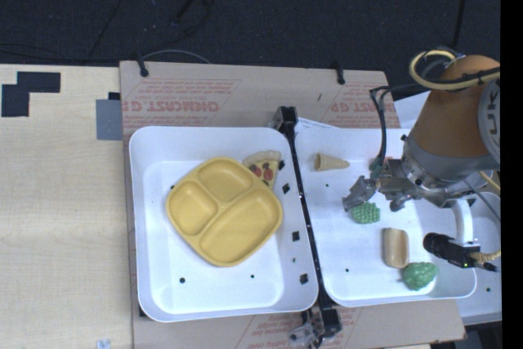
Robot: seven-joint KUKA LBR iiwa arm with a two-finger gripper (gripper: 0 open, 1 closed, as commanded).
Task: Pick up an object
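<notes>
I have the arm reaching in over the right bin (343, 290), with the end effector (369, 194) hanging low above its floor. I cannot tell from this slanted overhead view whether it is open or closed; the metal parts blur together, and nothing is visibly caught in it.

The nearest candidate is the small bumpy green piece (365, 213), just beneath and slightly toward me from the end effector, close enough that they may be touching, though I can't confirm contact. My guess is that this is the intended target, since the wrist is lined up almost directly over it.

Other options sit further off. A tan cone-shaped piece (330, 163) lies away from me and to the left of the end effector, near the divider between the bins. A beige oblong piece (395, 247) lies nearer me and to the right, and a second green lump (419, 275) sits beyond that, by the bin's near corner. These are spread well apart, which should leave room for a descent without knocking neighbours.

Well to the left, in the left bin (155, 274), a yellow compartment tray (225, 211) rests flat with a pizza-slice toy (264, 167) tucked at its far edge. I'd judge the pick not yet made.
</notes>
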